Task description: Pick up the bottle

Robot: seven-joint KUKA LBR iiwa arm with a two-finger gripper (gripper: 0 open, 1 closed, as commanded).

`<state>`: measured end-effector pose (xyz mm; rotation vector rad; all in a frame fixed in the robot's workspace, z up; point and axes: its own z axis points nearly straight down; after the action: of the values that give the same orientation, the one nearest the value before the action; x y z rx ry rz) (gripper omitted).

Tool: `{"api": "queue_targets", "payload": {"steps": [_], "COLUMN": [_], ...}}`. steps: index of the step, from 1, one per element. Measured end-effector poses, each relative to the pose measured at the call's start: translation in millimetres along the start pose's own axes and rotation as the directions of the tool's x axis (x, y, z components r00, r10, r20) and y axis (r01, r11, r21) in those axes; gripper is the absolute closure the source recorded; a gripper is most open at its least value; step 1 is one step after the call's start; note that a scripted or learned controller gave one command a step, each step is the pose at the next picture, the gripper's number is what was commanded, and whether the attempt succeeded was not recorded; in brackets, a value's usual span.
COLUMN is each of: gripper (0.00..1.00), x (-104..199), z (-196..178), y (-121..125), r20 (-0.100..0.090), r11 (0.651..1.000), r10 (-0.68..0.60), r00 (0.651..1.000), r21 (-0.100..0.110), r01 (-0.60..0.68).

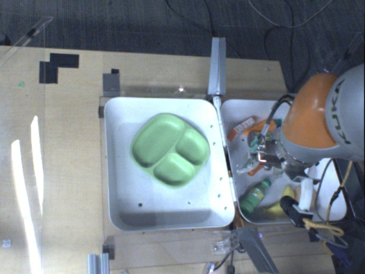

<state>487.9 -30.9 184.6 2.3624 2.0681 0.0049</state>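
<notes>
On the pale wooden desk (68, 170), the left white bin (120, 210) holds a green three-compartment plastic tray (170, 148). In the right white bin (234, 110), a green plastic bottle (254, 195) lies tilted near the front wall. Just above it, the grey arm (319, 119) reaches in from the right, its claw (258, 156) lowered among clutter; its state cannot be told.

Robot lab: wooden table (63, 170) with two white bins (114, 164), metal brackets (217, 67), loose cables (194, 10) on dark carpet (114, 4), industrial arm (319, 116).
</notes>
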Motion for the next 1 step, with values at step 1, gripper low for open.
{"api": "queue_targets", "payload": {"steps": [1], "gripper": [0.00], "x": [-55.9], "z": [84.4], "y": [6.2], "r20": [0.001], "r11": [1.000], "r10": [-0.017], "r00": [1.000], "r21": [0.002], "r01": [0.017]}}
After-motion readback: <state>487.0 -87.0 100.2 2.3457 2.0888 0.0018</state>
